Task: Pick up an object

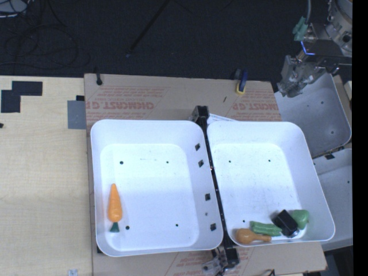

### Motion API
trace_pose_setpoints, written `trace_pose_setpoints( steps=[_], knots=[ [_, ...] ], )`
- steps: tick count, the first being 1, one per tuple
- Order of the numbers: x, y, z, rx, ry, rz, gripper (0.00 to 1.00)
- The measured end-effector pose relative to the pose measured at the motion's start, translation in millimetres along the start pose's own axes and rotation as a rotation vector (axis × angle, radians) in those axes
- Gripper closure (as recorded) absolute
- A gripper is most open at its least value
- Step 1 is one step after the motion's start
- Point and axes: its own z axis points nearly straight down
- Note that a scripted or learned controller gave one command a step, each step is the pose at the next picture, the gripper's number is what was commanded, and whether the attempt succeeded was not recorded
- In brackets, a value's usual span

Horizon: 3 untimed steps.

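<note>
Gripper (pixel 294 80) hung way up past the right bin (pixel 315 171), honestly couldn't tell its state; carrot (pixel 114 203) sat in the left bin (pixel 98 171).

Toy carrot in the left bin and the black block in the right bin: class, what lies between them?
In the camera view, between the carrot and the black block lie bare white bin floor and the black divider joining the bins.

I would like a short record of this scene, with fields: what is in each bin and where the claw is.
left bin: one carrot, near the front left corner
right bin: green piece, black block, orange piece, second green piece, all clustered at the front right
claw: high, behind the right bin's far right corner, above the bench
held: nothing seen
</note>
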Motion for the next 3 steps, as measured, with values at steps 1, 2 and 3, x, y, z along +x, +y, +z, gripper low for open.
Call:
trace_pose_setpoints(
  steps=[1,2,3],
  knots=[
    [-19,-16,0,0.000,0.000,0.000,1.00],
    [-44,-30,0,0.000,0.000,0.001,1.00],
    [-49,-70,0,-0.001,0.000,0.000,1.00]
  ],
)
